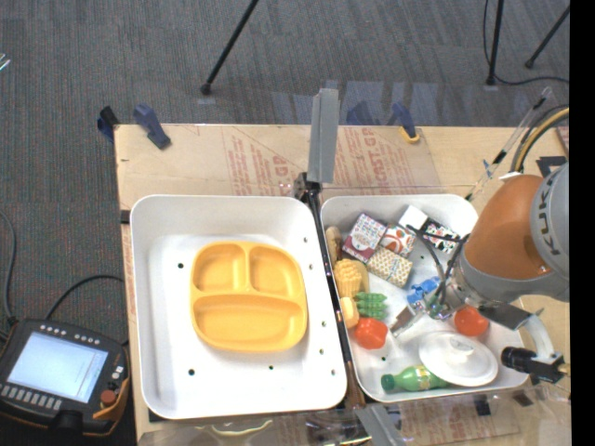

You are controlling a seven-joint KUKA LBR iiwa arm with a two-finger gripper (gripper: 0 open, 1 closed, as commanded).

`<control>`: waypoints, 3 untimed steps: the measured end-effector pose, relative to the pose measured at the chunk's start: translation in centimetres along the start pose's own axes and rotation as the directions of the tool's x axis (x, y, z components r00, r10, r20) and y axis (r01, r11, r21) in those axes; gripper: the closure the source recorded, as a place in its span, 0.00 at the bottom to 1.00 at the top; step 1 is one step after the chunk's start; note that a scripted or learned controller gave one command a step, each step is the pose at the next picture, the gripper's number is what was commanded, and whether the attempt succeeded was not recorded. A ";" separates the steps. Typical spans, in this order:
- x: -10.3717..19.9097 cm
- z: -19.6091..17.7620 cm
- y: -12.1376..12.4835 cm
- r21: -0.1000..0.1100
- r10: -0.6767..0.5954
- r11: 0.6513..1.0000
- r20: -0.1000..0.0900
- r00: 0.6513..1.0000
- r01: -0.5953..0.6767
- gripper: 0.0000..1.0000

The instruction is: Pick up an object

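Note:
My gripper (pixel 420 312) reaches down into the right bin (pixel 372 204), under the orange wrist band (pixel 507 230). It hangs low over the middle of the bin, beside a small blue object (pixel 423 291). A red tomato (pixel 371 333) lies to its left and another red tomato (pixel 470 321) to its right. A white round lid (pixel 457 359) sits just in front of it. Nothing shows clearly held by the gripper.
The right bin also holds a corn cob (pixel 349 275), green pods (pixel 370 301), several small printed boxes (pixel 390 268) and a green bottle (pixel 416 378). A yellow divided plate (pixel 249 295) lies in the left bin (pixel 149 277). A grey post (pixel 323 147) stands behind the bins.

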State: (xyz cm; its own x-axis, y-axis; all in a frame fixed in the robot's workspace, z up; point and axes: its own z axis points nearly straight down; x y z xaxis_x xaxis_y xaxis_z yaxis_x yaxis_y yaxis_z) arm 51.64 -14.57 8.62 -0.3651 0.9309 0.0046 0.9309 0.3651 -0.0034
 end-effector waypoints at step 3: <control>-0.9 0.0 1.1 0.001 -0.002 1.000 0.003 1.000 0.002 0.00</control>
State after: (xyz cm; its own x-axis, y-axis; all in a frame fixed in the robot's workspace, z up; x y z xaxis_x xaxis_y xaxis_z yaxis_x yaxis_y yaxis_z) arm 53.00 -14.95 8.63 -0.3670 0.9302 0.0020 0.9302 0.3670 -0.0043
